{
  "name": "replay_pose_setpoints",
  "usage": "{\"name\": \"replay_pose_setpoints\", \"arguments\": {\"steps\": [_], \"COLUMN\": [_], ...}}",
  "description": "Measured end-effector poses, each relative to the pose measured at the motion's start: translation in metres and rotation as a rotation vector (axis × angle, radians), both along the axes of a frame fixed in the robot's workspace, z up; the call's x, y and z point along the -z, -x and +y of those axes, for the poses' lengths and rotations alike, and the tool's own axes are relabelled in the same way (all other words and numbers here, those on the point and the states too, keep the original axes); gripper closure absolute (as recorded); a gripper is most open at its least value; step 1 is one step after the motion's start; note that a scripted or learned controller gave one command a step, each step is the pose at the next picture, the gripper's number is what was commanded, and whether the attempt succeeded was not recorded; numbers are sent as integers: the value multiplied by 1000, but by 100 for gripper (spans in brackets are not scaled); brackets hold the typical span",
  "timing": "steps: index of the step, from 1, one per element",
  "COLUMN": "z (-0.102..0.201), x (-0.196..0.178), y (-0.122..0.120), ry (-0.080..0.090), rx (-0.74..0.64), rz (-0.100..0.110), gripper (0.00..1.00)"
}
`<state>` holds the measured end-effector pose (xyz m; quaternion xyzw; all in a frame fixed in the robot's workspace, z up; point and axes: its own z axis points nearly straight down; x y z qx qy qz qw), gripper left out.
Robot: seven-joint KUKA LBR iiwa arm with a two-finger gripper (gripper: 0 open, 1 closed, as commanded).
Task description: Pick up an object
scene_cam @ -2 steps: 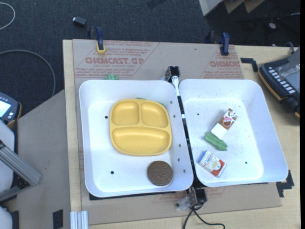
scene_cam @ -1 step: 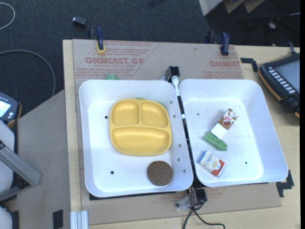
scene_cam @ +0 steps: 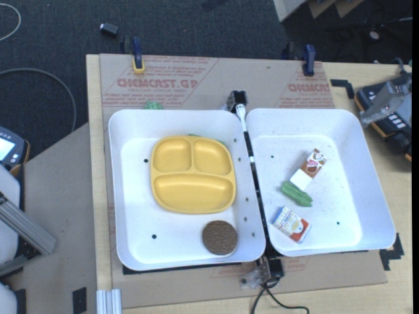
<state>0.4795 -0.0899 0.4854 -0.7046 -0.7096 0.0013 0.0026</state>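
Grey hand (scene_cam: pixel 386 103) sits at the right bin's (scene_cam: pixel 366 142) far corner.

Dark carpet floor (scene_cam: pixel 52 38); cardboard-topped bench (scene_cam: pixel 196 80); white cable (scene_cam: pixel 39 84) on floor

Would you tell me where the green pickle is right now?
The green pickle lies in the right bin, between the small carton and the snack packet.

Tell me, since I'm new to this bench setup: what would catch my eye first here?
The yellow divided plate dominates the left bin, with a round brown cookie just below it. In the right bin, three small items cluster near the middle: a red-and-white carton, a green pickle-like piece and a small packet.
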Motion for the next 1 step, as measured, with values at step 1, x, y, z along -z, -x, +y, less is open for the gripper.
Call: {"name": "replay_pose_setpoints", "arguments": {"steps": [1], "z": [-51], "x": [-53], "y": [0], "ry": [6], "rx": [12], "rz": [-15], "gripper": [0]}}
